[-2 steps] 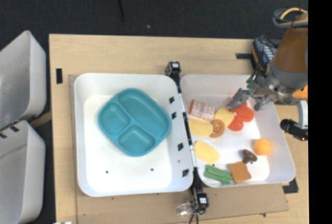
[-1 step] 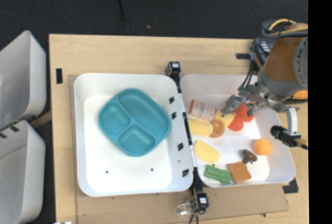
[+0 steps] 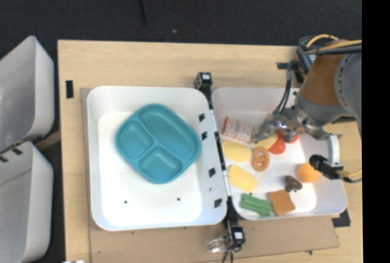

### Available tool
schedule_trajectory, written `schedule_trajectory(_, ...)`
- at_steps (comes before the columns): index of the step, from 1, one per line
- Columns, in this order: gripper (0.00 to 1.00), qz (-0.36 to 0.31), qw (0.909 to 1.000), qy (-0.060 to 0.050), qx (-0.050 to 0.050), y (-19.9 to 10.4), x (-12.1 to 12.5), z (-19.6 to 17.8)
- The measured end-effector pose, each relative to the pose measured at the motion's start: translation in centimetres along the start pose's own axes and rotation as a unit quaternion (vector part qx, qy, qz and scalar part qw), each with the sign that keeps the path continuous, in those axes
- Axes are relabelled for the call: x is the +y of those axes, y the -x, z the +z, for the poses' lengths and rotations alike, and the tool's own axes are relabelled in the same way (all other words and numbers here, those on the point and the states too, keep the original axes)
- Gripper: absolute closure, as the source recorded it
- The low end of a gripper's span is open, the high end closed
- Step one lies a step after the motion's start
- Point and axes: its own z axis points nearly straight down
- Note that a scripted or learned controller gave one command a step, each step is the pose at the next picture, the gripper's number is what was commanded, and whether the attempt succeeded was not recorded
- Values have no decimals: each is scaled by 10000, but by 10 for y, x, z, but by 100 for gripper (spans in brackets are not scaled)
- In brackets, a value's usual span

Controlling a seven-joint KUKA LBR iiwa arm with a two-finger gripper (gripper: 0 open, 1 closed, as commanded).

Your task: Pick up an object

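Note:
The right bin (image 3: 244,97) holds several small toy foods. Among them are a red and white packet (image 3: 236,129), two yellow pieces (image 3: 237,151) (image 3: 242,178), a brown pretzel (image 3: 260,159) and a red piece (image 3: 278,147). There are also an orange ball (image 3: 309,172), a small dark brown piece (image 3: 293,182), a green piece (image 3: 256,204) and a tan square (image 3: 281,201). My gripper (image 3: 277,129) hangs low over the bin's middle, just above the red piece and the pretzel. Nothing visibly sits in it.
A teal divided plate (image 3: 158,142) lies in the left bin (image 3: 103,195). The grey arm with its orange band (image 3: 326,88) reaches in over the right bin's far right side. A black clip (image 3: 203,80) sits where the bins meet.

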Motion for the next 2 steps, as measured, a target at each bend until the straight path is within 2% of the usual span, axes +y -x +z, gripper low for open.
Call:
schedule_trajectory(1, 100, 21, 10000, 60, -6, 1, 3, -16)
schedule_trajectory(2, 100, -15, 10000, 20, 1, 9, 11, -64)
